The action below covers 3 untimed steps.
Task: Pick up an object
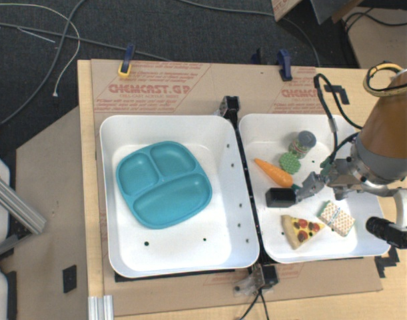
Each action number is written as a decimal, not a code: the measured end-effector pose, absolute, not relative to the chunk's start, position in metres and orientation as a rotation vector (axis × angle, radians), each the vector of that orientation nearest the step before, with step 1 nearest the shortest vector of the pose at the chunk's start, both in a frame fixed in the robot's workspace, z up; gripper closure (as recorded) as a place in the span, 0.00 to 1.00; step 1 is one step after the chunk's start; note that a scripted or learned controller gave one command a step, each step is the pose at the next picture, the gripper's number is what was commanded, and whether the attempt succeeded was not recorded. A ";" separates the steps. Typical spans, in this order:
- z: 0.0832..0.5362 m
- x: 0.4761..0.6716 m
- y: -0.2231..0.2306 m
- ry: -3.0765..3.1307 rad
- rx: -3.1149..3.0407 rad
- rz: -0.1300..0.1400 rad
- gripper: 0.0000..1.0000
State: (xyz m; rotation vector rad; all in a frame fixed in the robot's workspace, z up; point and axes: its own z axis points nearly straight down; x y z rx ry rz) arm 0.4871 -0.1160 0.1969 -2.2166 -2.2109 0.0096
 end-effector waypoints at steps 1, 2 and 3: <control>0.201 0.490 -0.116 -2.220 -2.220 0.000 0.00; 0.147 0.484 -0.106 -2.216 -2.215 0.005 0.00; 0.090 0.483 -0.098 -2.218 -2.220 0.001 0.00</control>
